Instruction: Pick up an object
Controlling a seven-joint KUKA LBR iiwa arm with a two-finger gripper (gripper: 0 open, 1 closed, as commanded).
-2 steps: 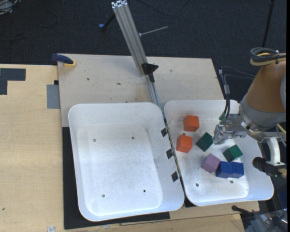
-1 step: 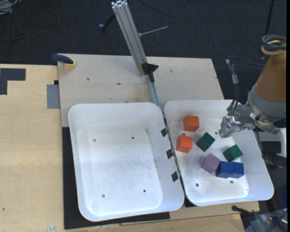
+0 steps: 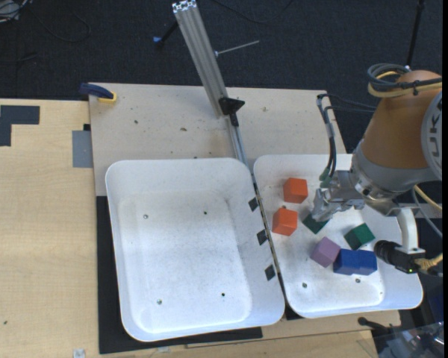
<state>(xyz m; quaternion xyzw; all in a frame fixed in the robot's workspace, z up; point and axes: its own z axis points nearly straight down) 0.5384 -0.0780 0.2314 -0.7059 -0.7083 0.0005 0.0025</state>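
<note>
I have the claw [image 3: 325, 206] low in the right bin [image 3: 403, 298], and from this slanted view I cannot tell whether it is spread or pressed together. A dark green piece [image 3: 312, 223] lies just below the claw's tip in the picture, touching it or very nearly so. I judge that to be the object for this pick, though I see nothing that proves a grip.

To do the step well, I would want the claw centred over that piece before it closes. I'd also want it square to the piece's flat sides, because a corner pinch would likely squirt it sideways. The lower orange block [image 3: 284, 221] sits close beside the piece, on the side away from the arm. I'd therefore come straight down and lift straight up, so I don't nudge it toward the bin wall. I'd lift slowly and confirm the piece rises.

The right bin holds everything else too:
- **Second orange block** [image 3: 295, 189]: just up and away from the claw.
- **Green block** [image 3: 359, 236]: near the claw, on the arm's side.
- **Purple block** [image 3: 325, 251] and **blue block** [image 3: 355, 262]: below the claw, touching each other.

The left bin [image 3: 127, 177] lies well beyond the orange blocks.
</note>
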